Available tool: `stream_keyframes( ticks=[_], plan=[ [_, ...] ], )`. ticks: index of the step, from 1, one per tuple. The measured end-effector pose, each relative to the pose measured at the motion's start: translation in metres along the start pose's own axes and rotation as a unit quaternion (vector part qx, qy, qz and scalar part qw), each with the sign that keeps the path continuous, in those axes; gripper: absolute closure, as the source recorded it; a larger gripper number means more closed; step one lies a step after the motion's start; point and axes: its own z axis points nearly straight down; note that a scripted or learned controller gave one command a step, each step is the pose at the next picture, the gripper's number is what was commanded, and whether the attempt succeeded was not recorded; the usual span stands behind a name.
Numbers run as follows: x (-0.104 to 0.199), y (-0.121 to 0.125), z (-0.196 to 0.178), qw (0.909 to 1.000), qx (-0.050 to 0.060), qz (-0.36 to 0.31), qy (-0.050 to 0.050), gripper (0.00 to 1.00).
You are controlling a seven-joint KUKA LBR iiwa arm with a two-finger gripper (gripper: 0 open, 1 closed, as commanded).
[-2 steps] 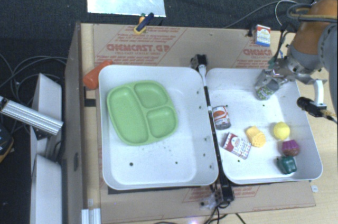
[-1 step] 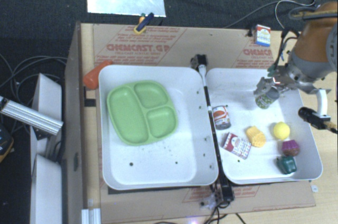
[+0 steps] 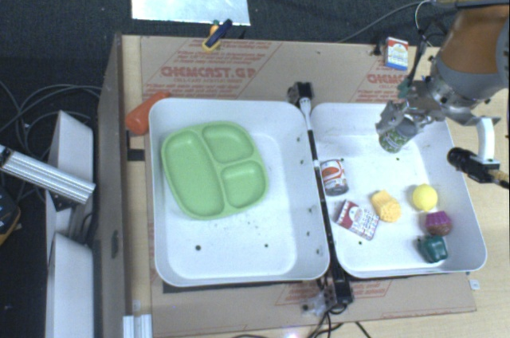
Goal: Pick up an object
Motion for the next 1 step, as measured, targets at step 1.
stream_keyframes(
  ticks=[1],
  plan=[
    [0.0597, -0.0338, 0.0052, 1.0, 0.002, 0.0, 0.0, 1.0]
  ],
)
